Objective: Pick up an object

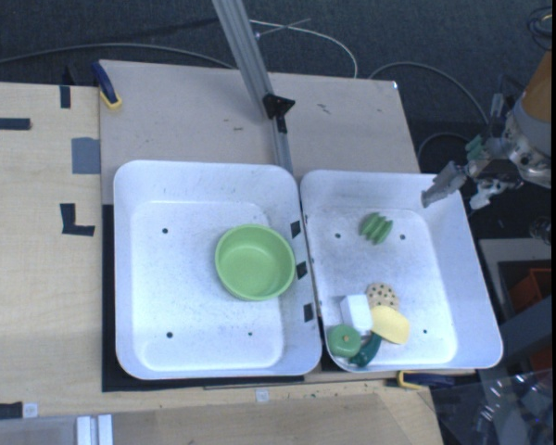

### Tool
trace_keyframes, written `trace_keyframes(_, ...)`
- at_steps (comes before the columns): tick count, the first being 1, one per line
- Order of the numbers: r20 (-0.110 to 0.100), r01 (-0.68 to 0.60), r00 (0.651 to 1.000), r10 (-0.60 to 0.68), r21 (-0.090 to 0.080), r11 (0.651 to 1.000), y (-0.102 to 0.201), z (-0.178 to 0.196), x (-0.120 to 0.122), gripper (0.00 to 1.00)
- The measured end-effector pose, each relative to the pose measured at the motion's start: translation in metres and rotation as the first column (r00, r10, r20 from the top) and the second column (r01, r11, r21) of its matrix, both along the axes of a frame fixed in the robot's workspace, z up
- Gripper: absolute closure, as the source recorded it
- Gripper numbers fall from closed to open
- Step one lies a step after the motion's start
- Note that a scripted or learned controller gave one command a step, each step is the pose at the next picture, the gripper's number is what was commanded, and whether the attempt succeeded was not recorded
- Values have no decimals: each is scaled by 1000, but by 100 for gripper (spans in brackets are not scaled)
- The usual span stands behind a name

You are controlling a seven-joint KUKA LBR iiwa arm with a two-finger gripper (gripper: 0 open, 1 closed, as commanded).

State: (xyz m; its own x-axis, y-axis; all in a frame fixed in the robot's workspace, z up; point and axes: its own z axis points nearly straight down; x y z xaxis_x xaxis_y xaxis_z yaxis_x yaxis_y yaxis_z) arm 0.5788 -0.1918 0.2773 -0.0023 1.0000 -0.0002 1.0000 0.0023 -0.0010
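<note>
The gripper [449, 185] hangs at the upper right rim of the right bin [463, 248]; whether its jaws are apart or together I cannot tell. Nothing sits between them. The nearest pick is the ridged green piece [376, 227], lying alone on bare floor, well apart from the cluttered pile [366, 327] at the near edge; descending squarely over it looks safest

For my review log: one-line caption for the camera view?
Gripper poised over right bin's upper right rim; green bowl in left bin.
</note>
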Motion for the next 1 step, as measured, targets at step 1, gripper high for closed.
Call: trace_keyframes(1, 0, 0, 1000, 0, 0, 1000, 0, 0, 0, 0)
